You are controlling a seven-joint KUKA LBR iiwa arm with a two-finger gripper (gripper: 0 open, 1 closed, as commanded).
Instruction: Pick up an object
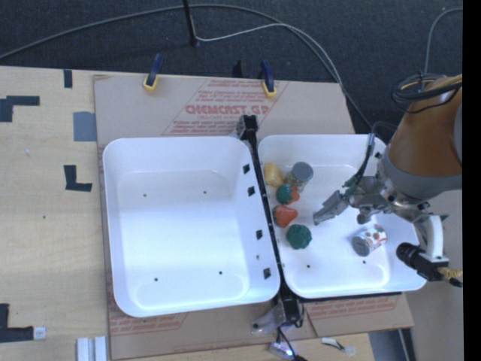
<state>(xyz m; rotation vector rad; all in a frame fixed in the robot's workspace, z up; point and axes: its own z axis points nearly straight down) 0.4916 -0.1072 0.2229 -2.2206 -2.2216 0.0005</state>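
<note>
The right bin (331,145) holds several small objects. Against its left wall lie a yellow piece (272,174), a grey cylinder (301,172), a teal-green piece (286,193), an orange-red piece (285,216) and a green ball (299,236). A white can with red marks (370,240) lies alone toward the right. My gripper (347,212) hangs over the middle of this bin, just above and left of the can and to the right of the cluster. It is open, one grey finger (328,208) pointing left, with nothing between the fingers.
The left bin (120,164) sits beside it, past a black divider strip (259,201). The arm's orange band (425,138) rises at the right. Cables run across the dark floor behind the bench. Two clamps (153,77) hold the cardboard base.
</note>
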